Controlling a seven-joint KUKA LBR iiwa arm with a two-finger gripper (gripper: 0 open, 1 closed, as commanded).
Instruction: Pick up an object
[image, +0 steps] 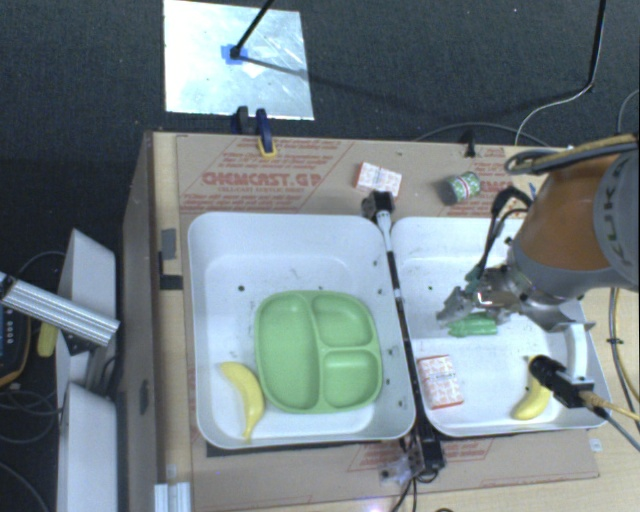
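Note:
My gripper (466, 304) hangs low over the middle of the right bin (430, 240), directly above a small green oblong object (474, 326) lying on the bin floor. It is close to or touching that object's top. A red-and-white packet (438, 381) lies near the bin's front left. A yellow banana-shaped piece (530, 403) rests at the front right. The left bin (230, 250) holds a green divided plate (318, 350), with a yellow banana (244, 395) beside it on the left.
On the cardboard behind the bins sit a small green-and-white can (463, 186) and a white packet (378, 179). A black divider rail (395, 290) runs between the bins. The arm's orange body (575, 215) looms over the right bin's far right.

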